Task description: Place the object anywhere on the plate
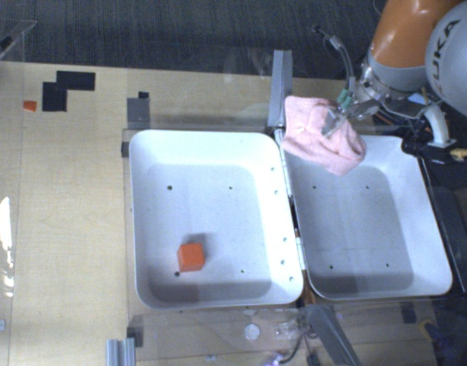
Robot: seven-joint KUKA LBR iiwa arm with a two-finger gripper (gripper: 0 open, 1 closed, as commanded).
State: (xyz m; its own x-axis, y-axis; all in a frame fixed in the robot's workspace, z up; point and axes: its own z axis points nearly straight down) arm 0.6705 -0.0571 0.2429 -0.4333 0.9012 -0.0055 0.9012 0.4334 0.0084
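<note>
The grey arm (431, 36) with its orange band reaches in from the right and ends over the far left corner of the right bin (385, 235). Its claw (341, 117) is clenched on a pink cloth (321, 136): the dark fingertips press into the top of the fabric, and the cloth bunches around them and hangs down from that hold. The cloth droops across the far rim of the right bin, with its left part over the divide between the two bins, just beside the grey upright post (278, 90) that stands there. Its lower edge seems to be lifted off the bin floor, though the slant of the camera makes this hard to judge.

The left bin (164, 158) holds a small orange block (191, 257) near its front left corner, resting flat on the white floor and well apart from the cloth and the claw. No plate can be made out in either bin.

On the pale wooden desk (65, 204) to the left of the bins lie a black stepped shape (65, 88) and, just beside it, a tiny orange square (30, 106). A black cable (336, 48) curves up from the wrist above the claw.
</note>
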